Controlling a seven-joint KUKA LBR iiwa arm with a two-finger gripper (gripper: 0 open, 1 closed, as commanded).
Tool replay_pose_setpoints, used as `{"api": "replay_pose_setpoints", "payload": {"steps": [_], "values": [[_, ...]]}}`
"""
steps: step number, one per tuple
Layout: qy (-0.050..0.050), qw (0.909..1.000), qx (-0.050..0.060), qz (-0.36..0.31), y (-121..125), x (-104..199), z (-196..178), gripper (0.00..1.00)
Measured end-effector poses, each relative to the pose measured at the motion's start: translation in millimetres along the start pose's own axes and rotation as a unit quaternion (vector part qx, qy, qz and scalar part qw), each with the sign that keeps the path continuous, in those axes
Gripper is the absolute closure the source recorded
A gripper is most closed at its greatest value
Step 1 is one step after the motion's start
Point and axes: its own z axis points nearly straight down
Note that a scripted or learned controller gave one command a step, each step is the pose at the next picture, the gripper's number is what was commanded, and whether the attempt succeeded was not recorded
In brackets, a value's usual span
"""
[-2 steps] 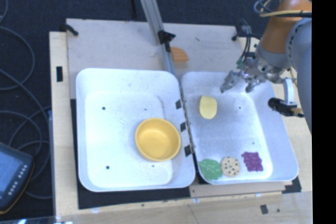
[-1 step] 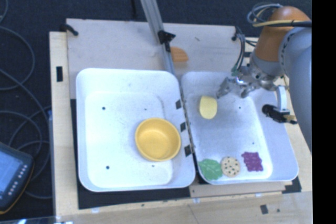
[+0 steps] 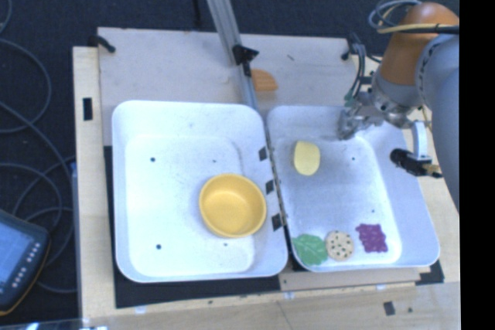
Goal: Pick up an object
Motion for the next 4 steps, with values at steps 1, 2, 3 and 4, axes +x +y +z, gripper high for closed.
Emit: {"api": "replay_pose_setpoints", "payload": {"steps": [1,2,3,4], "values": [[0.002,1.0000,-0.002,0.002,-3.9,-4.4,-63.5,1.00],[0.002,1.0000,-0.001,0.001,-0.1,-1.4,-109.6,1.00],[0.002,1.0000,-0.002,0.000,8.7,-6.2,-172.3,1.00],[0.003,1.0000,0.002,-0.001,-10.5,51.5,-166.1,1.00]]}}
